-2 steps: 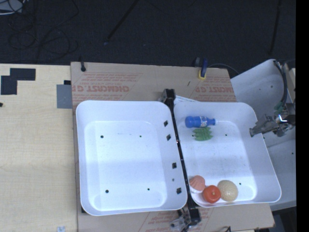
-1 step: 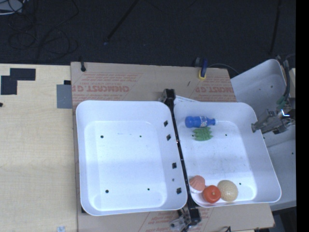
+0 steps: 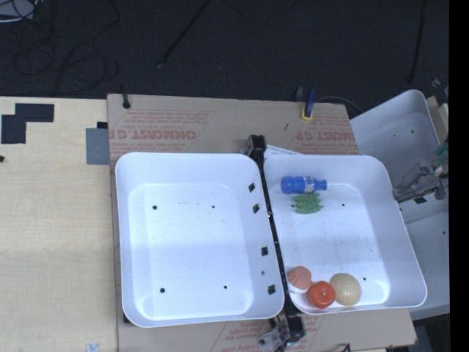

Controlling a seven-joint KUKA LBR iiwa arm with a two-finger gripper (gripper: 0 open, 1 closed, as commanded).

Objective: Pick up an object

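We judge the task to be at its very start: nothing is lifted, and every candidate lies on the floor of the right bin (image 3: 352, 244). The left bin (image 3: 190, 240) at its 9 o'clock side holds nothing to go for. What we take for the gripper (image 3: 421, 185) sits at about 3 o'clock from the right bin, outside its rim and well apart from all the objects. It is small and blurred there, so we cannot tell whether it is open or closed, and we see nothing in it. At 12 o'clock in the right bin a blue bottle (image 3: 302, 185) lies on its side, with a small green object (image 3: 308, 204) just beside it toward 6 o'clock. Down at the bin's 6 o'clock edge three round things crowd together: a pink piece (image 3: 299, 277), a red ball (image 3: 321, 294) and a beige ball (image 3: 346, 288), touching or nearly so. The next move, as we see it, calls for choosing one target and bringing the gripper over the bin above it. The bottle looks the easier choice, since the cluster sits against the wall.
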